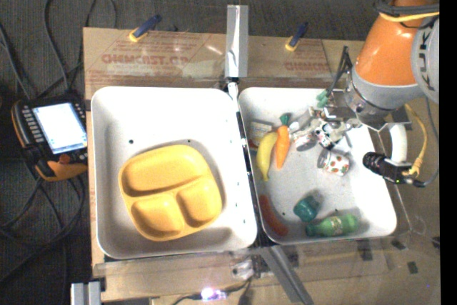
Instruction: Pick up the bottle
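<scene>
The green bottle (331, 226) is seen lying on its side near the front edge of the right bin (382, 214), just beside a teal object (307, 208). The gripper (325, 131) is held over the bin's middle, well apart from the bottle; whether it is wide or narrow cannot be told. "KU" is read on the arm (397, 53); the red print on the cardboard (171, 61) behind is blurred

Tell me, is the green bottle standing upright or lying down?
Lying down. The green bottle rests on its side along the near wall of the right bin, beside a teal object.
</scene>
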